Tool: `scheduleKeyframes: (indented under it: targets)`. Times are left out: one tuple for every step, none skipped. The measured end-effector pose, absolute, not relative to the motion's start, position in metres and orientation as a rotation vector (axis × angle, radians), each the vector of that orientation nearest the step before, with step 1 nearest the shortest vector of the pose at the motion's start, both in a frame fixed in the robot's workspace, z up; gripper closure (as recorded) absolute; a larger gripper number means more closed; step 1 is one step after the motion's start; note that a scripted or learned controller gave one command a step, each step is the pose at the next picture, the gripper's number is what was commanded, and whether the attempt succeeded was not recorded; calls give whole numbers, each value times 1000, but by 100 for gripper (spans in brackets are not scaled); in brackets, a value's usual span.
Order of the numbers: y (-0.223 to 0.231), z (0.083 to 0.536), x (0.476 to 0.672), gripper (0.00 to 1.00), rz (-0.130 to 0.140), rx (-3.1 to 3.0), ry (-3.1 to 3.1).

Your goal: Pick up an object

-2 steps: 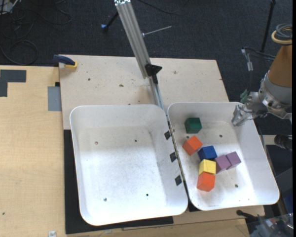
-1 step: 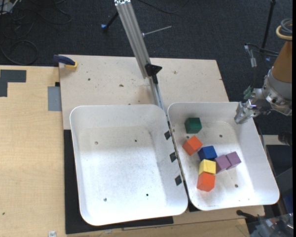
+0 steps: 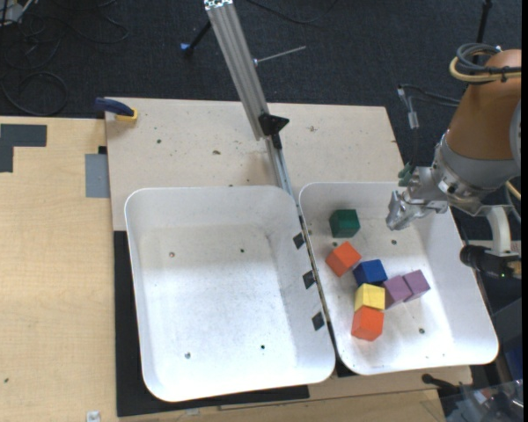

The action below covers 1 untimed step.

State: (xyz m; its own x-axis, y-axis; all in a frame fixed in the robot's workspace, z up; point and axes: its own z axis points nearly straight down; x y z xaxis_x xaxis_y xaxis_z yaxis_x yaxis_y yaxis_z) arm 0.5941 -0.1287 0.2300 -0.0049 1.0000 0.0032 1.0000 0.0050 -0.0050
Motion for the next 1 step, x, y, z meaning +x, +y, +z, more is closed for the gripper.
scheduleKeyframes:
  targets:
    - [-73, 222, 583, 100, 2, -2213, -2221]
